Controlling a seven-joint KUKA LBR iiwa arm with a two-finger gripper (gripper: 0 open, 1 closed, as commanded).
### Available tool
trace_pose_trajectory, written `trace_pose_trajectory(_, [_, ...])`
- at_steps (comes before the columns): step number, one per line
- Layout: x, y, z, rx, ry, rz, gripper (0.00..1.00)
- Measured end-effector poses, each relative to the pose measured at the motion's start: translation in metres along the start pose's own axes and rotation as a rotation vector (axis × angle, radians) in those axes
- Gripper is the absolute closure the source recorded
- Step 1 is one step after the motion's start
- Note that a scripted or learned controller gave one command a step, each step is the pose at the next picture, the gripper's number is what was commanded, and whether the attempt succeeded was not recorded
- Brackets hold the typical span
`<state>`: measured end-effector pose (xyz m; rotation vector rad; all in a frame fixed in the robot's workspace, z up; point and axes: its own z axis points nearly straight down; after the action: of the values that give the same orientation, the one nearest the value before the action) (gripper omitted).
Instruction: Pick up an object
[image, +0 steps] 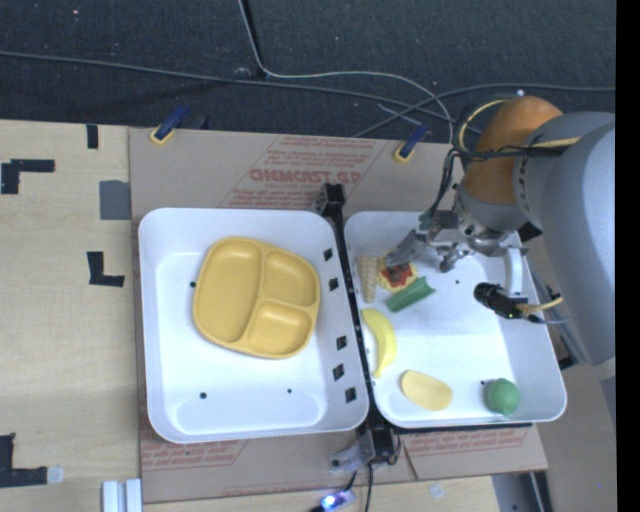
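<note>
Gripper low over the far-left part of the right bin, reaching in from the right, fingers pointing left and down. Cannot tell whether open or shut: fingertips blur into the clutter beneath. Nothing clearly between them, so no hold to claim.

Directly under the tips: a small red piece, a green stick just beside it, a pale cone to the left near the bin wall. All three close together, some touching. Farther toward the near edge: a banana along the divider, a yellow chip, a green ball, each well apart from the gripper. Left bin with only a yellow tray.

Likely target: the red piece or the green stick.

Risks, as a guess:
- Crowding. Closing on one piece could nudge a neighbour, or pinch two at once and drop both on lift.
- Small, low pieces. Easy to close above them and come up with nothing.
- Green stick lying aslant to the fingers; could pivot and slip out.
- Bin wall and divider close by on the left; could block a finger during descent.
</note>
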<state>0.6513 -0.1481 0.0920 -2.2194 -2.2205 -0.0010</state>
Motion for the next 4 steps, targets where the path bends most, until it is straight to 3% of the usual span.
trace_pose_trajectory(1, [0.001, 0.002, -0.015, -0.005, -0.001, -0.004, 1.0])
trace_pose_trajectory(3, [0.012, 0.008, -0.128, -0.006, -0.003, -0.002, 1.0])
trace_pose_trajectory(4, [0.012, 0.009, -0.155, -0.003, -0.002, -0.001, 1.0])
